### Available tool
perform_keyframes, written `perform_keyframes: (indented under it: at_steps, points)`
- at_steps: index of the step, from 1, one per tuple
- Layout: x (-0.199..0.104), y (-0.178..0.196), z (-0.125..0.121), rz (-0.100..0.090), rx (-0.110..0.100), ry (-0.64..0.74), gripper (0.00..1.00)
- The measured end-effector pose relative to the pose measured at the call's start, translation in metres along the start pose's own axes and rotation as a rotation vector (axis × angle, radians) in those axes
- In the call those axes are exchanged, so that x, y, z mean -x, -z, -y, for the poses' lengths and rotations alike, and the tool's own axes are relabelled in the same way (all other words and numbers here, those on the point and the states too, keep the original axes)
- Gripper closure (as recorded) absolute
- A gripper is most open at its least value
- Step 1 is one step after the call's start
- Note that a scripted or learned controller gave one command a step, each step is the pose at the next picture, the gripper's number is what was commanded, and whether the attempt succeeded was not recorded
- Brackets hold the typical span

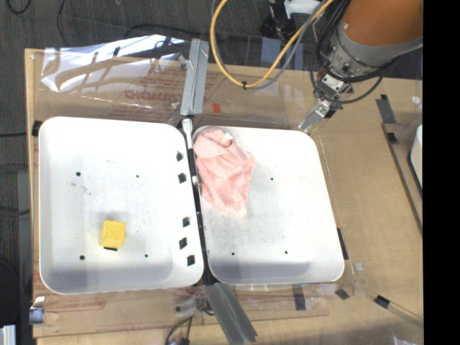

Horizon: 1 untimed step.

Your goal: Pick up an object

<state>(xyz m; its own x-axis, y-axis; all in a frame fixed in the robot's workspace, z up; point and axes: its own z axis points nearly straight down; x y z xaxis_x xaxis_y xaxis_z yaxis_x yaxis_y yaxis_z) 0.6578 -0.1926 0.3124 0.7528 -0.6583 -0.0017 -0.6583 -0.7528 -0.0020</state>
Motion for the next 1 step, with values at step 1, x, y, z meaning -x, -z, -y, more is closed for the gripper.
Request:
perform_keyframes:
  at_steps: [1]
  points:
    - [0.0002, -0.0077, 0.0016, -0.008, -0.005, 0.352, 1.00]
